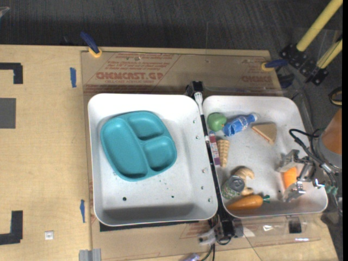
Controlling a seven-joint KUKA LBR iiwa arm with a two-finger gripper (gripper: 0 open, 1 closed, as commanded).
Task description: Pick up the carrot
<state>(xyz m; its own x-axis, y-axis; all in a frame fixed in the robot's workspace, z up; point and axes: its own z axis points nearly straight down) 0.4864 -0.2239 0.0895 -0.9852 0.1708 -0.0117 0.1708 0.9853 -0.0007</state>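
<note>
The carrot (246, 202) lies flat along the near edge of the right bin (283, 105), towards its near-left corner, green tip pointing right, touching a small tin (234, 185). The gripper (298, 174) hangs by the bin's right edge, its metal fingers spread around a small orange piece (290, 176). Bare floor opens mid-bin between them. A blue bottle (239, 124) and green ball (216, 120) crowd the far-left corner. The left bin (98, 145) carries a teal tray (138, 144).

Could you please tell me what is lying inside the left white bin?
The left white bin holds one teal divided plate, lying flat with three hollows and nothing in them. Whatever lies beneath the plate is covered.
</note>
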